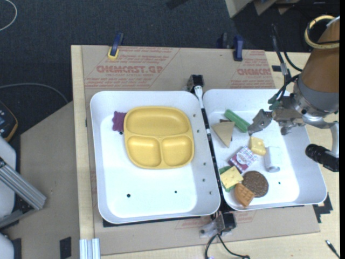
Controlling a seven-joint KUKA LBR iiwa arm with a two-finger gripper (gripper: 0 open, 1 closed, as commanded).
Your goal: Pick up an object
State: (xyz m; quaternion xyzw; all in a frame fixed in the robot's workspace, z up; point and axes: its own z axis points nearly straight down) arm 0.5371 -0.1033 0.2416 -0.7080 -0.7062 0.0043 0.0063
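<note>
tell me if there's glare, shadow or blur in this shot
Camera view: even lighting, mild glare on the left bin floor; soft shadow under the yellow divided plate; small items like the brown cookie are reasonably sharp; the gripper looks slightly soft, so its jaws are hard to read.

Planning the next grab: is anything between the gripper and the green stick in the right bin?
Nothing visible does. The gripper hovers just right of the green stick, with bare bin floor between them.
</note>
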